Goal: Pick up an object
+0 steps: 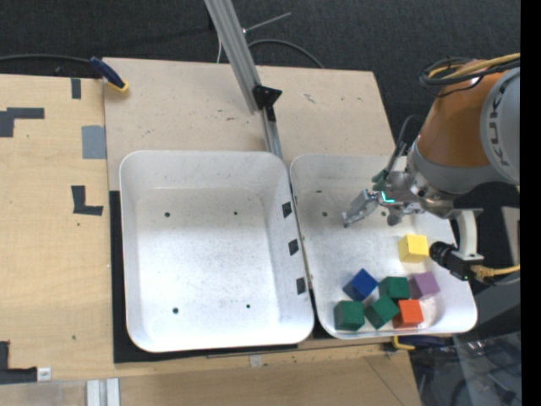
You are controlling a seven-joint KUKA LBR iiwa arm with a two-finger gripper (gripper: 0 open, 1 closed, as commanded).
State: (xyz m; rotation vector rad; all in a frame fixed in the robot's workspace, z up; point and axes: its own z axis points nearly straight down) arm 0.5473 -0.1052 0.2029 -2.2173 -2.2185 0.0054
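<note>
The gripper [362,211] hangs over the right bin [325,252], above its far middle, its fingers [353,216] pointing toward the left wall; they are small and blurred, so I cannot tell whether they stand open or closed, and nothing shows between them. Behind it the grey wrist runs up into the orange band of the arm [465,134], which enters from the right edge, with cables looping above and a black plug and a yellow cable by the bin's right rim. The floor under the gripper is bare white, speckled with dark dots. The blocks all lie toward the near right corner of that bin, well apart from the gripper. Nearest to it is a yellow block [414,246], alone by the right rim. Nearer the front lie a blue block [362,283], a green block [394,288] just beside it, and a purple block [425,284] by the right wall. In the front row sit two more green blocks [349,315] [381,311], touching or nearly so, and an orange block [409,312] beside them at the corner. The left bin [135,176] stands side by side with the right one, their walls meeting along the middle. Both rest on a pale bench [169,100]. A metal rail [232,32] slants down from the top edge to the bins' far junction. Grey and black tape marks lie on the bench's left side, and a blue and yellow clamp [108,72] sits near its far left corner.
</note>
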